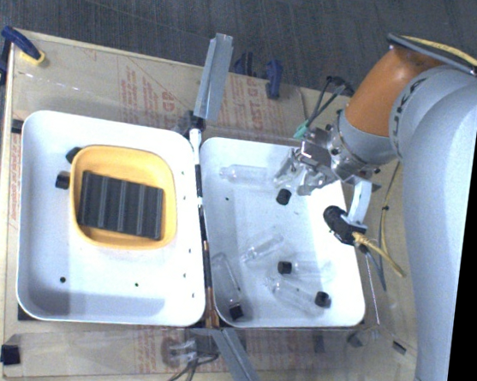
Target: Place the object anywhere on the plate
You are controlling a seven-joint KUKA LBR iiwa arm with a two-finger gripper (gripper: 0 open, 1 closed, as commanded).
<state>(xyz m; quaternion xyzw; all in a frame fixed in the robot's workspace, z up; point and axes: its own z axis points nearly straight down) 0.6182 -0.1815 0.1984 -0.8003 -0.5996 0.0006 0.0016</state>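
Hand (296, 182): above the right bin (344, 315), grip state unclear
Plate (124, 197): yellow, in left bin
Tubes (263, 250): clear, faint

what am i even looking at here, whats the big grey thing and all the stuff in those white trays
The big grey thing is a robot arm with an orange band, reaching in from the right. One fixed camera looks down on a bench at a slant. Its gripper hangs over the right bin, where several clear plastic tubes with black caps lie scattered. The left bin holds a yellow plate with a dark ribbed insert. Whether the gripper holds a tube is too hard to tell.
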